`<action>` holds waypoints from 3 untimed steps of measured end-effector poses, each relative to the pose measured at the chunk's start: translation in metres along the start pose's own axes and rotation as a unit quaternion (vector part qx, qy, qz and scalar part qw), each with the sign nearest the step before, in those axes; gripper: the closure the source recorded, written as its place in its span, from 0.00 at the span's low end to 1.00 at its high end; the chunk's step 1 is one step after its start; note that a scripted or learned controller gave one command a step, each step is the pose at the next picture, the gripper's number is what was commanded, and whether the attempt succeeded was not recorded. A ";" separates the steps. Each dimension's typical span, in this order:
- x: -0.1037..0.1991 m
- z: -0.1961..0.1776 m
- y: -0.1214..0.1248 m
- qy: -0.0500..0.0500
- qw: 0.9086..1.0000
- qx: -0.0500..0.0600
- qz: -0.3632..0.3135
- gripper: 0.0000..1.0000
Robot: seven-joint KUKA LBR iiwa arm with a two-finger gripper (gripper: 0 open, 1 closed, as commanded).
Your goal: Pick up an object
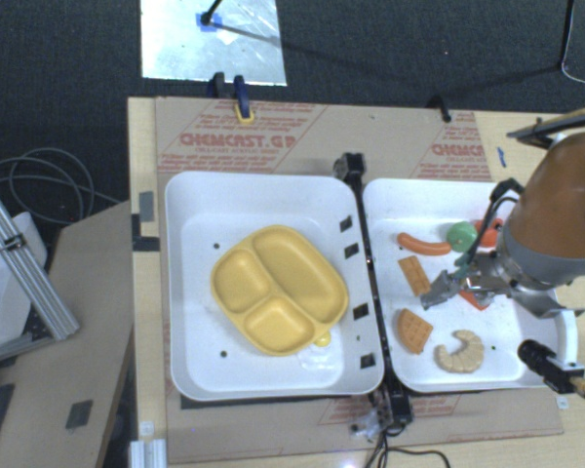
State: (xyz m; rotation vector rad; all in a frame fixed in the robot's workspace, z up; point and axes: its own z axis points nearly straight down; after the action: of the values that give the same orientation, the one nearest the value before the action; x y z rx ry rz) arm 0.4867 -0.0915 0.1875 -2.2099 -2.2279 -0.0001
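Grey arm (556, 232) reaching in from 3 o'clock | gripper (441, 292) hovering in right bin (385, 261) — fingers slightly parted, gripping nothing | waffle piece (415, 331) lying at its 7 o'clock — croissant (460, 351) at 5 o'clock

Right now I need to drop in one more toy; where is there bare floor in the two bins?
Left bin: bare strips all around the yellow tray, widest along its far side. Right bin: bare along the far wall; crowded lower down with sausage, waffle, croissant and gripper.
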 end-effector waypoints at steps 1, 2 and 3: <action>0.093 0.004 0.001 0.001 1.000 -0.001 -0.003 0.00; 0.170 0.004 0.001 0.000 1.000 -0.002 -0.002 0.00; 0.102 0.002 0.093 -0.003 1.000 -0.006 0.005 0.00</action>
State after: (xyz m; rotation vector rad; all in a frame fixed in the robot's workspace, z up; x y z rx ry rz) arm 0.5793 0.0110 0.1854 -2.2304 -2.2248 -0.0071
